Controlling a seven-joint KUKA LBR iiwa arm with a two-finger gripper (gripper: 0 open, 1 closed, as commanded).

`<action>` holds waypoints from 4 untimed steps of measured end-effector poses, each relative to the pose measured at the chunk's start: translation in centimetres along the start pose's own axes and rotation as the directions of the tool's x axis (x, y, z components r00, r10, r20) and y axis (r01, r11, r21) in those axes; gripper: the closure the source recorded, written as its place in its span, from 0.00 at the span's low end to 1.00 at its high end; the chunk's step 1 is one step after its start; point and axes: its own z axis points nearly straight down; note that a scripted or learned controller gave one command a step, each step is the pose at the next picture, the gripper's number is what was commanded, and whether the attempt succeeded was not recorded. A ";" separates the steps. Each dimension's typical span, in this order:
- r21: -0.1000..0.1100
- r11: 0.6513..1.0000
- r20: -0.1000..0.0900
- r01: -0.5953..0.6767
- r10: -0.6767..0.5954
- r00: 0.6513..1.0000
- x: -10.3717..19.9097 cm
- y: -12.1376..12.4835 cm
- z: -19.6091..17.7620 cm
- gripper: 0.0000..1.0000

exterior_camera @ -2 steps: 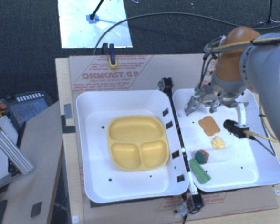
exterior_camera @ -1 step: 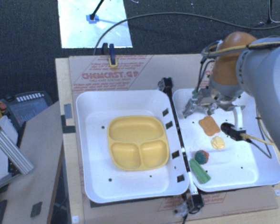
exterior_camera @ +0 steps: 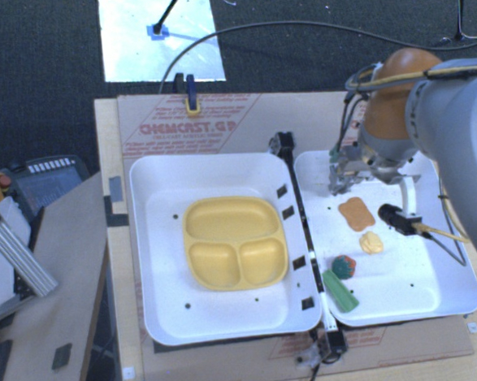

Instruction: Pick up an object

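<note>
under the bins, cardboard (exterior_camera: 217, 114) reads "chemcast"; a glossy yellow 3-compartment tray (exterior_camera: 234, 241) lies left; the claw's (exterior_camera: 341, 182) spread cannot be told.

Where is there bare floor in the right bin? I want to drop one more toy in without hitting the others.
The right bin has bare floor along its near edge and near-right corner, right of the green piece. It is crowded in the middle: orange piece, yellow piece, red-green ball. The gripper hangs over the far-left part.
</note>
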 end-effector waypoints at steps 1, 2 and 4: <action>-0.002 1.000 0.000 0.000 0.000 1.000 -0.7 -0.3 -4.9 1.00; -0.005 1.000 0.001 -0.001 0.001 1.000 -1.1 -0.5 -11.3 1.00; 0.005 1.000 -0.003 0.008 -0.008 1.000 4.4 -2.0 -12.3 1.00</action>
